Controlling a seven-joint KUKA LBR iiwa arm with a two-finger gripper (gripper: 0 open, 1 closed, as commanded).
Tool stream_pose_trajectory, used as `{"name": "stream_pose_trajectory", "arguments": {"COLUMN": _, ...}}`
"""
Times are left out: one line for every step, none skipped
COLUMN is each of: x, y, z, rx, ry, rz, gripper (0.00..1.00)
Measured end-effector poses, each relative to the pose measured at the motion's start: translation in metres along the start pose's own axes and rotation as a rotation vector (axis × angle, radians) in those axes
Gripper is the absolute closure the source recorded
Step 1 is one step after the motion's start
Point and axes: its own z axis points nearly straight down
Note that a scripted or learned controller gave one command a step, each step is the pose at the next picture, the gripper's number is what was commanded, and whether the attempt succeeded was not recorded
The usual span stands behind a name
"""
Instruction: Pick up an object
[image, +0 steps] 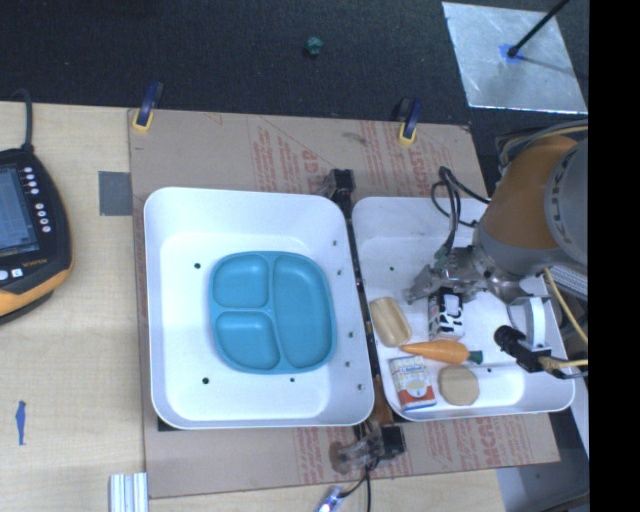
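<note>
My gripper (445, 292) hangs low over the middle of the right bin (400, 225), on the grey arm with the orange band that comes in from the right. Right under it, partly covered, is a small black-and-white object (450, 318). In front of that lies an orange carrot (437, 351) with a green end. A tan oval roll (390, 321) lies to the gripper's left. A small red-and-white packet (413, 383) and a round tan disc (459, 385) rest at the bin's front wall.
The left bin (170, 300) holds a blue divided plate (271, 310). A black clamp (342, 184) sits between the bins at the back. An orange-edged teach pendant (25, 235) lies on the bench at far left.
</note>
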Motion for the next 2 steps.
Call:
{"name": "stream_pose_trajectory", "arguments": {"x": -0.062, "y": 0.027, "z": -0.001, "rx": -0.004, "ry": 0.0, "rz": 0.004, "gripper": 0.0}}
{"name": "stream_pose_trajectory", "arguments": {"x": -0.024, "y": 0.01, "z": 0.0, "rx": -0.001, "ry": 0.001, "rz": 0.0, "gripper": 0.0}}
